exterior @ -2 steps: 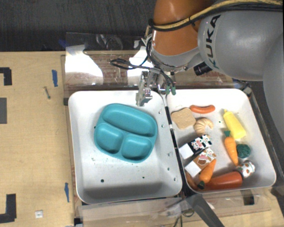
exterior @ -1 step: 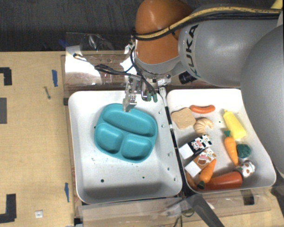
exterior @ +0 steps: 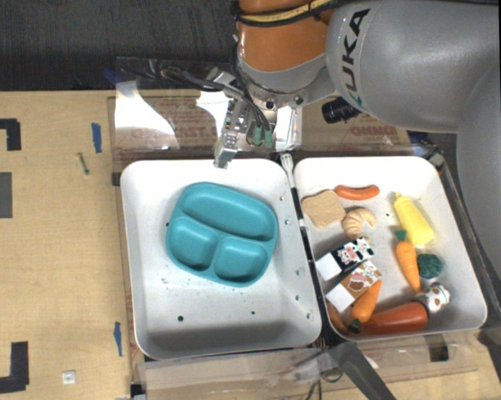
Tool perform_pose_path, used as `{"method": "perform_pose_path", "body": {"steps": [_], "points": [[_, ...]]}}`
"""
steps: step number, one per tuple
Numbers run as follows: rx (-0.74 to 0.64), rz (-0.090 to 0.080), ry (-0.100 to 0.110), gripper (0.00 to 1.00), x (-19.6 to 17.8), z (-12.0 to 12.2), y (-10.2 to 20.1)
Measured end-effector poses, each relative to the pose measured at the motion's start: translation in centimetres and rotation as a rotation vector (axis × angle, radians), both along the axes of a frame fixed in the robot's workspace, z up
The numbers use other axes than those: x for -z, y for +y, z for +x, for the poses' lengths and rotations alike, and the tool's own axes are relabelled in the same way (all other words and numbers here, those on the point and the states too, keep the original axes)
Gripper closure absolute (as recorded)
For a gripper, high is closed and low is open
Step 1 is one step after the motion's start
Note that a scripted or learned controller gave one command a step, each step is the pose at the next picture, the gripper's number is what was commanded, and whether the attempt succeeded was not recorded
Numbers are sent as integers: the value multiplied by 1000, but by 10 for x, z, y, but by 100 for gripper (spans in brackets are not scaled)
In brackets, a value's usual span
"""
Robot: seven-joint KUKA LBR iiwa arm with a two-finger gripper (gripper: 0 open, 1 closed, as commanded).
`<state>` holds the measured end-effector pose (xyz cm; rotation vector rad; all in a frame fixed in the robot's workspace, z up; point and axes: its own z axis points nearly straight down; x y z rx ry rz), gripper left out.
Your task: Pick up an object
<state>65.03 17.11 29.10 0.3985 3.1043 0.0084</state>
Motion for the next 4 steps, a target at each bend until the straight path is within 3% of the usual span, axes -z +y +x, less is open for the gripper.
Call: {"method": "perform_pose_path", "body": {"steps": [1, 2, 3, 4], "points": [[-19, -2, 11, 100, 20, -18, 41], [48, -3, 14, 100, 67, -7, 54], [101, 1, 2, 100, 16, 7, 54], [225, 0, 10, 100, 26, 6, 53]]}}
